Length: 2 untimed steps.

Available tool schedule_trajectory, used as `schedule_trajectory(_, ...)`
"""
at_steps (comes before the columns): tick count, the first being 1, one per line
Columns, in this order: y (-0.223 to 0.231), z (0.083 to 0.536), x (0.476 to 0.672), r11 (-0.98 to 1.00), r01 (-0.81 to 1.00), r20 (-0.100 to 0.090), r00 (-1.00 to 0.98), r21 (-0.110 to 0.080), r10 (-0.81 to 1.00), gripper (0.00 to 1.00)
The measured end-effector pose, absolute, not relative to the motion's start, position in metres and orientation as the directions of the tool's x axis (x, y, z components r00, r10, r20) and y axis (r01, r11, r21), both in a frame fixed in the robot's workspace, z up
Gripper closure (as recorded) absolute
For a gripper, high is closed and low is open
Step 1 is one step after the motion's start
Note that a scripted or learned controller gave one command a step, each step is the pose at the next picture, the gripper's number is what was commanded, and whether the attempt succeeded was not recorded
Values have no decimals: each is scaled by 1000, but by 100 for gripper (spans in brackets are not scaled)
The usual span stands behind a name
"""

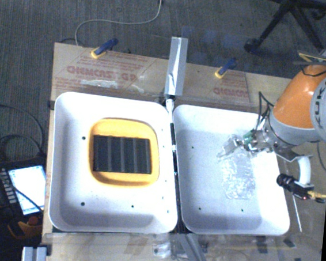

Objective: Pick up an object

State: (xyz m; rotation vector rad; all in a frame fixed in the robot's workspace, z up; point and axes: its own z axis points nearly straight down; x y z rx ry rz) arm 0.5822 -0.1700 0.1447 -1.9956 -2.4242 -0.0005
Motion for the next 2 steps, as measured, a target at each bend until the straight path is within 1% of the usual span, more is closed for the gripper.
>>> schedule_trajectory(1,-189,89,670,63,998,-7,-62,5,998,0)
schedule_trajectory(2,-196,126,647,122,992,-4,-122,-1,992,0)
